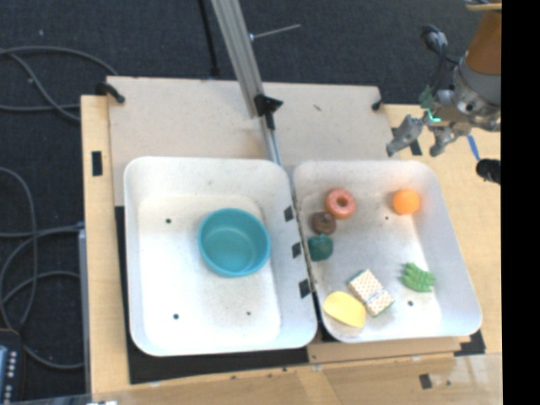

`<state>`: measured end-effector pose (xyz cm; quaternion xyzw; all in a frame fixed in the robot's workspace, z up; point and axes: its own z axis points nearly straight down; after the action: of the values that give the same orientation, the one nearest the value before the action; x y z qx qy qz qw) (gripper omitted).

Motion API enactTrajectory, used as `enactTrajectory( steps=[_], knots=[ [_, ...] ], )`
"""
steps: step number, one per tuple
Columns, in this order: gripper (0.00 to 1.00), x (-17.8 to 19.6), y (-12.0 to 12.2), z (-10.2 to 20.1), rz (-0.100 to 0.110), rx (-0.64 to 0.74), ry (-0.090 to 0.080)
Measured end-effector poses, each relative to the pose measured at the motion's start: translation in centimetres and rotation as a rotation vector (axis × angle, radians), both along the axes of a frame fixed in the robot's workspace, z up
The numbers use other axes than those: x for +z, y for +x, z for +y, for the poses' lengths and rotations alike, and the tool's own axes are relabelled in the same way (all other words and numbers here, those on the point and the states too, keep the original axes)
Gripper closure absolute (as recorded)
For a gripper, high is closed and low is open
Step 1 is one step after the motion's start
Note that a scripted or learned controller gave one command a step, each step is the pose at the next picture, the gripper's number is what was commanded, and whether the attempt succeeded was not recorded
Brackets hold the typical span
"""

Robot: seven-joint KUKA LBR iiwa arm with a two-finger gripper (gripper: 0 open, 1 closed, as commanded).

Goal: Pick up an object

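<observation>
My gripper (419,140) hangs above the back edge of the right bin (439,226), open, with nothing between its fingers. Below it in that bin lie an orange ball (406,202), a pink donut (341,203), a brown ring-shaped piece (323,223), a dark teal block (320,247), a patterned small box (371,292), a yellow lemon-like piece (344,309) and a green leafy piece (418,278). The orange ball is the nearest thing to the gripper, a little toward the front of it.
The left bin (152,310) holds a teal bowl (234,241). A slanted aluminium post (240,53) rises from the bench behind the bins. Cables lie on the dark floor at the left.
</observation>
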<state>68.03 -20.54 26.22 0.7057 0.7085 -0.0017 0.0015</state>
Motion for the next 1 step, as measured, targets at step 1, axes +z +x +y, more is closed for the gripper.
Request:
enactTrajectory(
  steps=[1],
  knots=[
    [0.0,-5.79,-0.77,-0.82,0.004,-0.005,0.001]
  ],
)
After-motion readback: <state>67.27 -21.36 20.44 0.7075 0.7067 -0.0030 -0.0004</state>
